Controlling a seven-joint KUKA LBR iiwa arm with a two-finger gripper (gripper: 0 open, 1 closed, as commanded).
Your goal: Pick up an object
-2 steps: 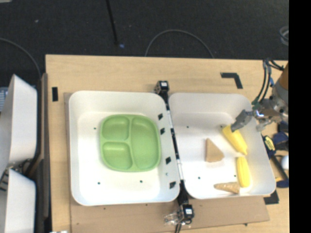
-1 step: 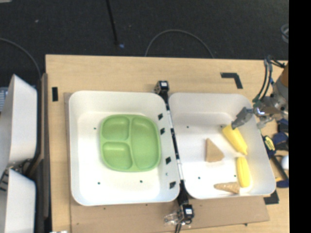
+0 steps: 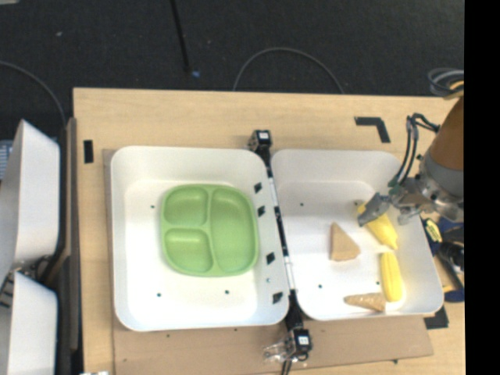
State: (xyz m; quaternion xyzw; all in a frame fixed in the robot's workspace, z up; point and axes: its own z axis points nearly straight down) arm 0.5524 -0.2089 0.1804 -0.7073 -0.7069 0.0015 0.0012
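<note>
My gripper (image 3: 389,212) is low over the right part of the right bin (image 3: 312,170), its fingers spread open. Just below them, touching or nearly touching, lies a short yellow piece (image 3: 383,232). A longer yellow piece (image 3: 391,277) lies nearer the bin's front right corner. A tan wedge (image 3: 342,243) rests in the middle of the bin, left of the gripper. A second, flatter tan piece (image 3: 366,301) sits by the front wall. Nothing is seen gripped between the fingers.
The left bin (image 3: 133,178) holds a green divided plate (image 3: 208,229). A divider with black clips (image 3: 273,225) runs between the bins. Cables (image 3: 418,131) hang by the arm at the right edge of the wooden bench (image 3: 172,116).
</note>
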